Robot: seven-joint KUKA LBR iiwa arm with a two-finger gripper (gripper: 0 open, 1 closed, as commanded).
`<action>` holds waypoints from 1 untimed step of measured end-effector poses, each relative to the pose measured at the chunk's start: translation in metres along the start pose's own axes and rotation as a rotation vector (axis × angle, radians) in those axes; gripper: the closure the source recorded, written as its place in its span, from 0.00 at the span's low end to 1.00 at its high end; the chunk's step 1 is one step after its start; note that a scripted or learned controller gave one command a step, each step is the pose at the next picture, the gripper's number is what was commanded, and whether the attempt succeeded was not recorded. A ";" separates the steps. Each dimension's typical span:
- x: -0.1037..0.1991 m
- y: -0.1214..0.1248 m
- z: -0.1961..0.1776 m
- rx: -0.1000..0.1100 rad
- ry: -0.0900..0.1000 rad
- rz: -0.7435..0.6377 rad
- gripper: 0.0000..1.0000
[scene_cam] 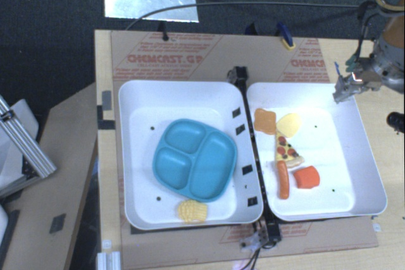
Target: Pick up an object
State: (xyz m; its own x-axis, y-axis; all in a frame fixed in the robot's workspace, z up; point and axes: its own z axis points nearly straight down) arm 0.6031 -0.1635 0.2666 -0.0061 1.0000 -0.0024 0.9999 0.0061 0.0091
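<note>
Gripper (345, 90) hovers above right bin (367, 155) far corner; can't tell if open or closed. Objs lie mid-bin. Judgement: target orange block (307, 177), it stands apart; descend straight.

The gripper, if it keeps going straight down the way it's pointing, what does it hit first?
Most likely the right bin, near its far right corner. The gripper hangs tip-down over that rim, well away from the food toys, though depth is hard to judge from this slant.

Robot lab, 2 white bins (183, 90), cardboard-topped bench (164, 54)
</note>
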 end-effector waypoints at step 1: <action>0.000 0.001 0.002 0.005 0.001 0.000 1.00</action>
State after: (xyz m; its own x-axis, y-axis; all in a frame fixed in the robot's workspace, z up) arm 0.6041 -0.1636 0.2643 -0.0063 1.0000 -0.0017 1.0000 0.0063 0.0041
